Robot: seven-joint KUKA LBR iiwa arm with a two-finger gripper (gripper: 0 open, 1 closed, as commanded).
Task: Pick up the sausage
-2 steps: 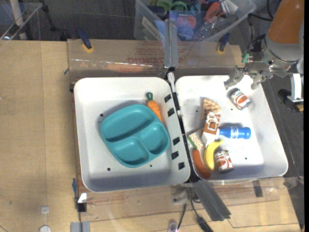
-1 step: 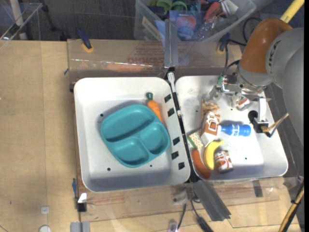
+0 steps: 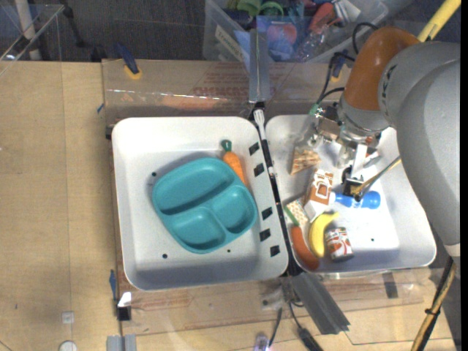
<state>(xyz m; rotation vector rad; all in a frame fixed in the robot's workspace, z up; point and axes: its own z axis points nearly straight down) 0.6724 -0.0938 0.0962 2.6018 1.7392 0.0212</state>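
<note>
White right bin has the gripper over its far part, arm coming in from the view's right. Can't tell whether the gripper is open or closed, and nothing is visibly held.

Sausage, reddish-brown, is well apart from the gripper, down-view and slightly left of it. It lies in the near-left corner of the same bin, along the wall next to the divider. It looks partly tucked under the banana, which is touching it on the side closer to the gripper.

Red and white can sits just right of the banana, almost straight down-view from the gripper and well apart from it.

A tan wedge, looks like toast, is just beside the gripper on its left and slightly down-view.

Orange and white carton is near the gripper on its down-view side, between it and the banana. Pale cracker is left of the carton, between the toast and the sausage.

Blue object, kind unclear, is down-view and right of the gripper.

Left bin is off to the gripper's left and has a teal divided plate. A carrot is at the plate's edge, on the side nearest the gripper
</note>
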